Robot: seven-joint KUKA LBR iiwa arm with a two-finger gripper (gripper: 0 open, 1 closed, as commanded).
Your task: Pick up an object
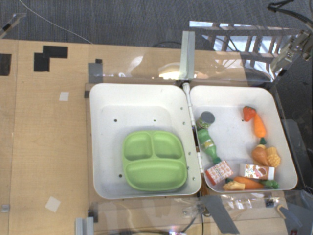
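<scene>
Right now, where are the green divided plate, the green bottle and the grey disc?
Green divided plate (154,160): camera view, on its central divider.
Green bottle (207,143): camera view, on its body.
Grey disc (207,117): camera view, on its flat face.

No readable text on anything in the bins.

Two small printed cartons lie in the right bin (234,99): a red-patterned box (218,172) near the front left corner and a white and red box (257,172) to its right. Both carry printed designs, but the lettering is too small and blurred to make out. The green bottle (207,145) has a label band, equally unreadable.
</scene>
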